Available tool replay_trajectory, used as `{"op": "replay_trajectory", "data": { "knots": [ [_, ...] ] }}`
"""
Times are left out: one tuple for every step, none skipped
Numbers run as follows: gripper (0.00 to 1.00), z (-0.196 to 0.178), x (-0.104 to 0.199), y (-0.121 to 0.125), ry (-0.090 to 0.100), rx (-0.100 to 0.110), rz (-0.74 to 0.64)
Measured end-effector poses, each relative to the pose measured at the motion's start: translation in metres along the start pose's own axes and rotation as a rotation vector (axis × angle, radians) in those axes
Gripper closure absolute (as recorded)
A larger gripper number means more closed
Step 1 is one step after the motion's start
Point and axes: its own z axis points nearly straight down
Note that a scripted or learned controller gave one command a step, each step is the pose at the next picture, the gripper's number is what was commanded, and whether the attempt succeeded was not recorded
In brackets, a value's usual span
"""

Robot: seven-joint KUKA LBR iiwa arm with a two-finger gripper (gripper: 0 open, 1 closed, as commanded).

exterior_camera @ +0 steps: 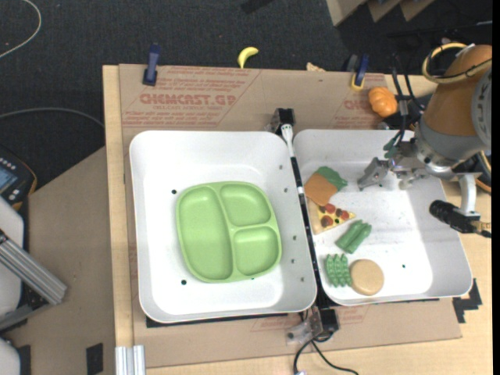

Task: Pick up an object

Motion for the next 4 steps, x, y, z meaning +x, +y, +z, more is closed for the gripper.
{"op": "replay_trajectory", "data": {
  "knots": [
    [0.0,0.023,0.081,-0.055,-0.003,-0.009,-0.003],
    [0.0,0.028,0.081,-0.119,-0.01,-0.024,0.007],
    [1.0,0.015,0.081,-0.116,-0.011,-0.03,0.003],
    [1.0,0.006,0.081,-0.116,-0.011,-0.03,0.005]
  ]
}}
